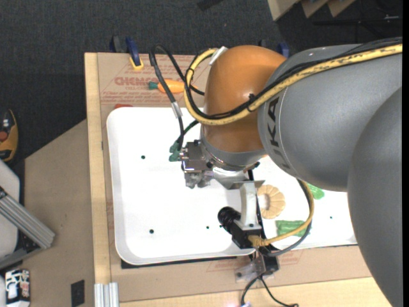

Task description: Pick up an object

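Over the left white bin [128, 190] the grey arm [332, 107] with its orange band [239, 101] reaches in from the right, its gripper [195, 168] low over the bin's middle, fingers hidden, so I cannot tell their state. Just right of the wrist lies a round tan ridged object [273, 201], no long axis evident, with green pieces [289, 226] beside it; bare floor lies to the left.

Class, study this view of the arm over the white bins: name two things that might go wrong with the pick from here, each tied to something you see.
1. The arm's orange band hides the claw, so any grasp cannot be checked from this camera.
2. The yellow cable loops low beside the ridged tan object and green piece; it might snag or drag them.
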You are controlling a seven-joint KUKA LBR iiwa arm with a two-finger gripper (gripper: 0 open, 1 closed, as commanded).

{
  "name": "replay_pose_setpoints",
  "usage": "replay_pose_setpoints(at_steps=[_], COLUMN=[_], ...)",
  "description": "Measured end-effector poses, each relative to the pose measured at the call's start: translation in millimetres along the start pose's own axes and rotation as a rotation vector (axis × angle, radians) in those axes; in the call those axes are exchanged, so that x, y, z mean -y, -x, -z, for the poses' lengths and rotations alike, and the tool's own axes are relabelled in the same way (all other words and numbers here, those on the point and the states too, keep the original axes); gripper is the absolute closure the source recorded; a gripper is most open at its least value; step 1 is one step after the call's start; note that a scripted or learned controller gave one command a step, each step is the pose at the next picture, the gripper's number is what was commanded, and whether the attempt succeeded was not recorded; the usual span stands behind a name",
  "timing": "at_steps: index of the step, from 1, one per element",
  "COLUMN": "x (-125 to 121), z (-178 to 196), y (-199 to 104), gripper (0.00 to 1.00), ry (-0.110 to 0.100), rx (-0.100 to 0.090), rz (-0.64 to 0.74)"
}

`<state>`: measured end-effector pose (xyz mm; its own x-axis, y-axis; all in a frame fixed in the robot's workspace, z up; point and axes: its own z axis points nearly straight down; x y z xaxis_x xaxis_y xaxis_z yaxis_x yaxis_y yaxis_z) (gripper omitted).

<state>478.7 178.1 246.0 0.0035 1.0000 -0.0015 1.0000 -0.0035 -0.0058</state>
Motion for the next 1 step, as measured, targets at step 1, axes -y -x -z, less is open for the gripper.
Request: replay_pose_setpoints(at_steps=[1], x=[-32.0], z=[124.7], y=[14.9], gripper=[1.00], ry=[0.022], rx=[-0.006], rz=[0.003])
